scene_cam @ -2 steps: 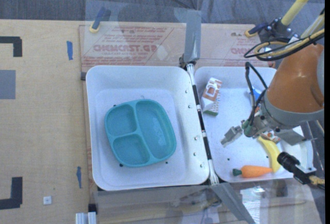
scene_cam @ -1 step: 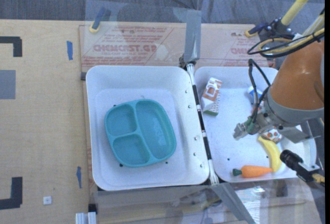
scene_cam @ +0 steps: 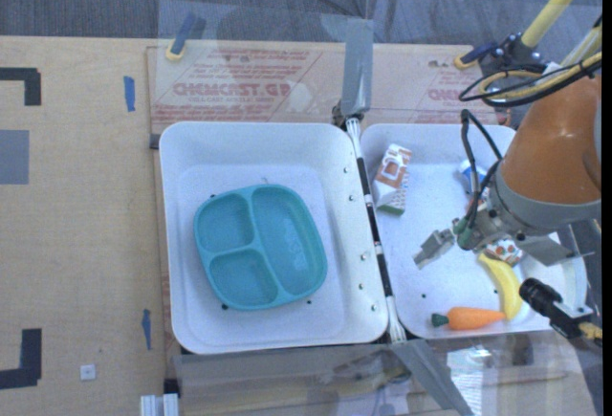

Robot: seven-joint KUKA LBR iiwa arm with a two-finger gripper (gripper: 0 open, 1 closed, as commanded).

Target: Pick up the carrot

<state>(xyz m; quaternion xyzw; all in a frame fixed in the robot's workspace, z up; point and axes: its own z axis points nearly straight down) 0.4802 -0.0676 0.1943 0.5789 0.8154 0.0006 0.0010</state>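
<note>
Approach step, nothing grasped yet. The carrot [scene_cam: 470,317] lies flat along the front edge of the right bin [scene_cam: 421,304], toward its front right corner, green stub pointing left, orange tip touching or just beside the banana [scene_cam: 504,282]. The gripper [scene_cam: 442,246] hangs over the middle of that bin, behind and left of the carrot, clear of it. One grey finger [scene_cam: 432,248] sticks out to the left; fingers look parted with nothing between them, though the wrist hides part of them.

Other items: a snack packet [scene_cam: 392,179] near the bin's back left, and a teal divided plate [scene_cam: 260,246] in the left bin [scene_cam: 182,156].

Next move, as I judge it: shift toward the front edge, line the fingers across the carrot's short axis, descend and close. Risk: the banana sits tight at one end and the bin wall is just beside, so a grab near the green end looks safer.
</note>
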